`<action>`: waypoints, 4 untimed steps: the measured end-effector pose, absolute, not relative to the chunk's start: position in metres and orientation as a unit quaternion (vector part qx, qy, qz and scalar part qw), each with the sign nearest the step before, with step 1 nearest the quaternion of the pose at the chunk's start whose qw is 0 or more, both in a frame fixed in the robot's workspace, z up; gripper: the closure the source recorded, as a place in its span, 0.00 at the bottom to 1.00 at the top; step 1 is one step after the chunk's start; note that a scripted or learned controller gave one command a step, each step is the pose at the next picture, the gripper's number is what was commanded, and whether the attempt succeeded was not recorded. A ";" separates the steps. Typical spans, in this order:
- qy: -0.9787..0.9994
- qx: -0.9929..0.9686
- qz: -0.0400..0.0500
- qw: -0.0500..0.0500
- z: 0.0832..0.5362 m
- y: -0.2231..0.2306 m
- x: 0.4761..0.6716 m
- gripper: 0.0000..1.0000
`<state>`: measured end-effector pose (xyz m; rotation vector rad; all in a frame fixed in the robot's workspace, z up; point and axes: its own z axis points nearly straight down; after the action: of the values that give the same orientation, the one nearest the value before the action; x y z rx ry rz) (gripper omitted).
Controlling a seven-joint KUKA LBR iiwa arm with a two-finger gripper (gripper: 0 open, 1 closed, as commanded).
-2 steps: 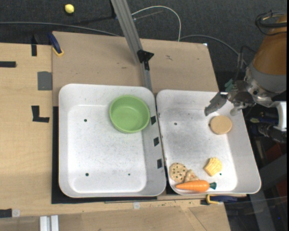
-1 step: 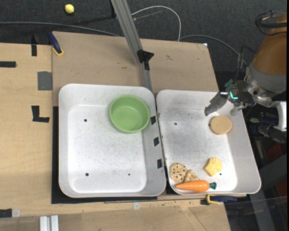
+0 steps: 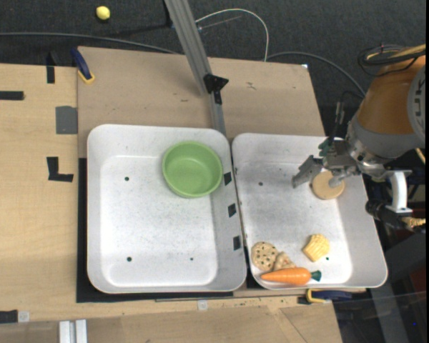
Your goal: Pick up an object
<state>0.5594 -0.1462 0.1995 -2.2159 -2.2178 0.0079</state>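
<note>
We take the worktop [image 3: 150,84] first, a pale board carrying two shallow white bins side by side so that things can be lifted out of one and, we judge, dropped in the other; the left bin [image 3: 111,213] holds just a green bowl [image 3: 192,168] sitting upright near its upper right corner, close to the shared wall; the right bin [image 3: 272,206] carries the likely targets, and they lie loose and apart, which we read as a spread meant to give a two-finger grasp room around each piece; the arm [image 3: 390,109] comes in from the right, its orange band above the wrist, bent down over the upper right part of the right bin; the gripper [image 3: 323,174] hangs low over a round tan disc [image 3: 327,188], and its fingers [image 3: 304,171] stand apart, one dark finger splayed out to the left of the disc, nothing clamped between them; the disc seems the piece aimed at, though whether the other finger touches it we cannot tell; along the bin's lower edge lie an orange carrot [image 3: 287,277], a round brown cookie [image 3: 263,254] just above its left end, and a small yellow chunk [image 3: 315,247] a little to the right, all well clear of the gripper
</note>
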 end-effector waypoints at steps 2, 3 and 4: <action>-0.708 -0.707 0.001 -0.001 0.088 -0.145 0.552 0.00; -0.708 -0.706 0.000 0.000 0.099 -0.144 0.552 1.00; -0.708 -0.706 -0.001 -0.001 0.154 -0.134 0.557 1.00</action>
<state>0.5568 -0.1342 0.1536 -2.2203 -2.2262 -0.0032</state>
